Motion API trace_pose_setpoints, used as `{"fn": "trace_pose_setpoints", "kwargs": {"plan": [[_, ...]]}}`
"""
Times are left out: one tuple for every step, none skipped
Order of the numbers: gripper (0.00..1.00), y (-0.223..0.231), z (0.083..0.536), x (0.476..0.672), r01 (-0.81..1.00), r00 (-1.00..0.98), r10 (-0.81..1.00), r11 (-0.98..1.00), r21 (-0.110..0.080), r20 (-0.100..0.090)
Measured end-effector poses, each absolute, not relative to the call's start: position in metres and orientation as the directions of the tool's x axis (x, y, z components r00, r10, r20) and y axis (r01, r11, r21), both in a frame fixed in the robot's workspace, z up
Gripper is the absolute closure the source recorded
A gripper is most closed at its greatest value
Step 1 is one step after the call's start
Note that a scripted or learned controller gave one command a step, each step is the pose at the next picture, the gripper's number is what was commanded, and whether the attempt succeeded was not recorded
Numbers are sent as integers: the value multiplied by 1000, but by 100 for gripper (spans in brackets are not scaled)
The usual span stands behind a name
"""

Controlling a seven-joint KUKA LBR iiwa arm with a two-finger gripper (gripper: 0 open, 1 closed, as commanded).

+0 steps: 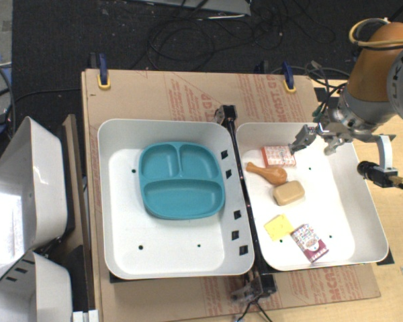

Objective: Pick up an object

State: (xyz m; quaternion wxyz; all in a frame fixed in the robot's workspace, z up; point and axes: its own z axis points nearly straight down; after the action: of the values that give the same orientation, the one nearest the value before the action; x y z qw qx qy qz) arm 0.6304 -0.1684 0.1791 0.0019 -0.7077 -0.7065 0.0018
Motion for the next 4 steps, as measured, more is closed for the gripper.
{"fn": "trace_pose_setpoints", "kwargs": {"plan": [[0,-172,135,631,1000,1,1000,-1,-4,0],[0,-172,91,630,1000,1,1000,-1,-2,-1],[100,-171,103,631,1000,0,1000,0,2,-1],[100,-164,152,639,1000,-4,1000,4,7,-1]]}}
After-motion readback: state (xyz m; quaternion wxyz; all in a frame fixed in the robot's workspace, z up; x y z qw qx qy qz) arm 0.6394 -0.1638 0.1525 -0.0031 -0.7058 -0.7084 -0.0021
